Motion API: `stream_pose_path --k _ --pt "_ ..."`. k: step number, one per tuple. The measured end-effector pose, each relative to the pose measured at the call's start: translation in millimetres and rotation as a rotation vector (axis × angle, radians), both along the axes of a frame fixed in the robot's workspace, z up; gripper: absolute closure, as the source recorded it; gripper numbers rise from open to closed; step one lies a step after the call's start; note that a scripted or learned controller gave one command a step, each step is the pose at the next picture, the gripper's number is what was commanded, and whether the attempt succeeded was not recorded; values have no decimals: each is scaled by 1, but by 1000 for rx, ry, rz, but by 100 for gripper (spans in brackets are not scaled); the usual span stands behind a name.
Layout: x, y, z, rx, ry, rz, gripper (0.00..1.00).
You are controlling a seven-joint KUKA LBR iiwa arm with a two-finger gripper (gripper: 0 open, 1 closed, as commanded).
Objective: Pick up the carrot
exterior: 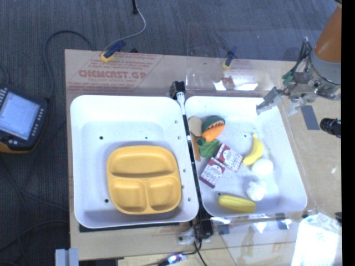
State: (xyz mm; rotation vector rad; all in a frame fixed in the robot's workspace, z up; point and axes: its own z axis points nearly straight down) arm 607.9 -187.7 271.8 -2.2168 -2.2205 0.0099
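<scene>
Hovering over the right white bin's (288,165) far corner, the gripper (275,100) is showing no discernible finger state. The orange carrot with green leaves (211,129) is lying near the bin's left wall.

Grey arm (327,65), orange band above wrist, dark cables, grey metal fingers (267,105).

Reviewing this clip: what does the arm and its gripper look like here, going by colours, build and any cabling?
The arm enters at the upper right: an orange band above a grey wrist section. Below it, the gripper is a light grey metal assembly with thin linkage bars and slim pale fingers. Thin dark cables or rods run along the wrist's left side. No markings are legible.
</scene>
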Motion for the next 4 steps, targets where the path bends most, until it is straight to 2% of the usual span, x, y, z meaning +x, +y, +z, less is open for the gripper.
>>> stream_pose_path --k 1,2,3,4 --pt "16 27 -127 2 12 -226 0" --pt "16 56 -173 -6 -6 -266 0" --pt "15 83 -182 -14 -15 -645 0" --pt "16 84 -174 -14 -14 -641 100"
